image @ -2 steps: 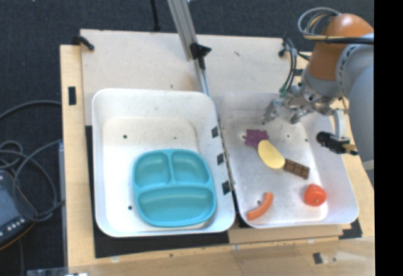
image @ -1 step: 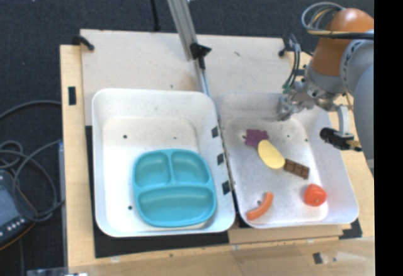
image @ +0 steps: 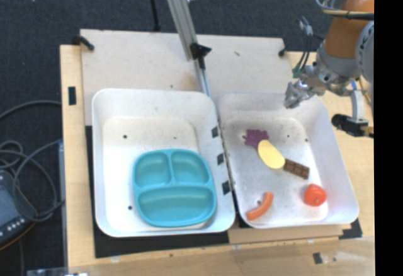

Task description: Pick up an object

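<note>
Camera view: the gripper hangs over the far rim of the right bin; whether it stands wide or narrow cannot be told, and nothing shows in it. Items in that bin, largest first:

- Yellow piece, mid-bin, oval, smooth; judged light, rigid, slippery. Grip across its short width.
- Orange sausage, near edge, curved; grip mid-length.
- Brown bar, touching the yellow piece; flat, hard to pinch.
- Purple piece, low, irregular.
- Red ball, near right corner; may roll.

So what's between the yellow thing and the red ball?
In the camera view, a brown bar lies between the yellow thing and the red ball, touching the yellow one.
</note>
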`<state>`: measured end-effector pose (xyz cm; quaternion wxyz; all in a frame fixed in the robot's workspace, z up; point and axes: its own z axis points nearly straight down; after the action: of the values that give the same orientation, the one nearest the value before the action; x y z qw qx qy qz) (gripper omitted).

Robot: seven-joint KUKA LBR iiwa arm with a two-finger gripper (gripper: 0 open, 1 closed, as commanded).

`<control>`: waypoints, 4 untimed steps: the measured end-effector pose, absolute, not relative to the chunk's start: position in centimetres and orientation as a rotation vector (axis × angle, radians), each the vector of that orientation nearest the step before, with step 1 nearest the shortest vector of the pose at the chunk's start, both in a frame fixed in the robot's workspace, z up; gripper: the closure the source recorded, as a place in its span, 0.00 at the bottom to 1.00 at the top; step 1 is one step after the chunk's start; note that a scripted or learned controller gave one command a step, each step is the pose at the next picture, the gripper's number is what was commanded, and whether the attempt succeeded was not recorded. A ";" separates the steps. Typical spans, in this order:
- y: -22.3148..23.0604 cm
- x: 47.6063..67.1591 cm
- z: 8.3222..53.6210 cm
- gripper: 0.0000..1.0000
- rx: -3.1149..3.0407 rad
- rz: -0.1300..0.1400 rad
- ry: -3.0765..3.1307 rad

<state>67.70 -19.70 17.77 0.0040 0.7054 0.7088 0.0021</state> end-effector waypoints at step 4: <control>-10.7 66.1 27.9 1.00 2.214 0.002 2.229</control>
<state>66.15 -10.73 27.85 -0.0002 0.7047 0.7095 0.0006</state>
